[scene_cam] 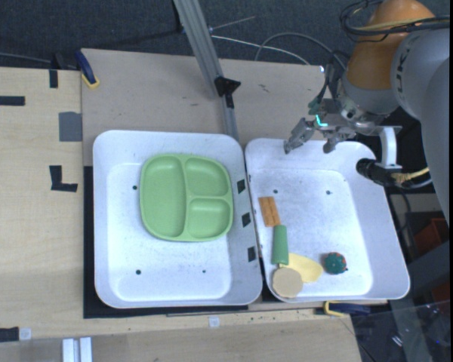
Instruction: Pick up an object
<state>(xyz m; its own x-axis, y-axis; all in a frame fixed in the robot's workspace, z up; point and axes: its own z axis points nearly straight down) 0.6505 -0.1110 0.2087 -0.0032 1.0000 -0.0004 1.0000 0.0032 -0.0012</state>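
1. My tool (314, 139) hangs over the far edge of the right shallow white bin (362, 202), its two dark fingers spread apart with nothing between them.
2. My grey arm with its orange band (385, 21) comes in from the right, above the bin's far right corner.
3. The things I could pick up lie toward the near side of the right bin, well apart from my tool.
4. A small flat orange-brown rectangular block (269, 211) lies near the bin's left wall.
5. Just nearer than it lies a green cylindrical stick (279, 244), its long axis running from far to near.
6. A tan round disc (288, 282) sits at the near end of the stick, touching a pale yellow flat piece (306, 268) beside it.
7. A small dark green ball-like thing with a red spot (334, 262) lies just right of the yellow piece.
8. The left white bin (113, 225) holds a light green plastic divided plate (186, 197) with three compartments.
9. Both bins rest on the wooden bench (143, 89).
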